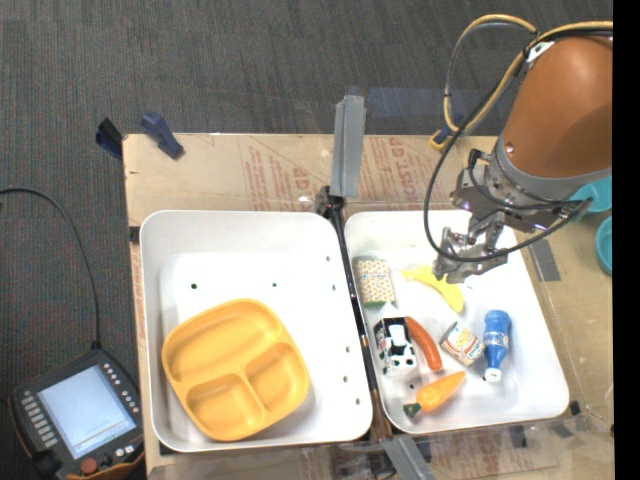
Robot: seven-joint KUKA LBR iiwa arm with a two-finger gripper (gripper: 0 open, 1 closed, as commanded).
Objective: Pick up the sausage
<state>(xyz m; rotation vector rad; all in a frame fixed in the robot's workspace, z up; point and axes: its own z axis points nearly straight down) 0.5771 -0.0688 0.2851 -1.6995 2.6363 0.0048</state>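
No grasp is made yet: the sausage (423,343) lies in the right bin (545,368), below-left of the gripper (462,258), whose spread cannot be told, above a banana (438,284).

Bench (230,173) under two white bins (165,238)

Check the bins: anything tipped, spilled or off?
Nothing spilled or broken. The right bin holds a loose jumble: sausage beside the cow toy, carrot, blue bottle on its side, banana. The gripper sits over the banana, not the sausage. The yellow tray lies skewed in the left bin.
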